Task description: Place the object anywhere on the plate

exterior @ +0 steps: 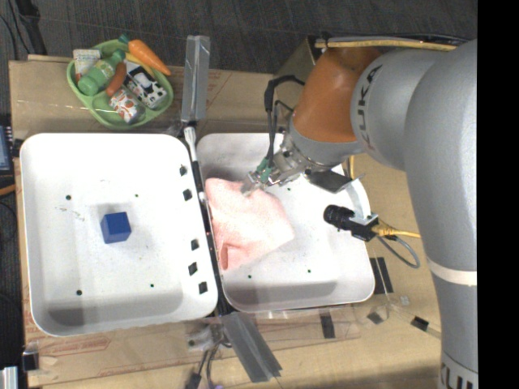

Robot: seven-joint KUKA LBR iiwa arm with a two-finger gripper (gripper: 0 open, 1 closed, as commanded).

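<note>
The gripper [261, 177] hung at the pink cloth's [247, 221] far corner in the right bin [324, 286], likely seeking a pinch; whether it gripped, I could not tell.

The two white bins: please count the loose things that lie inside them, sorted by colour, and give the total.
Blue: 1, the blue cube in the left bin.
Pink: 1, the pink cloth in the right bin, with the gripper at its upper edge.
Total: 2
</note>
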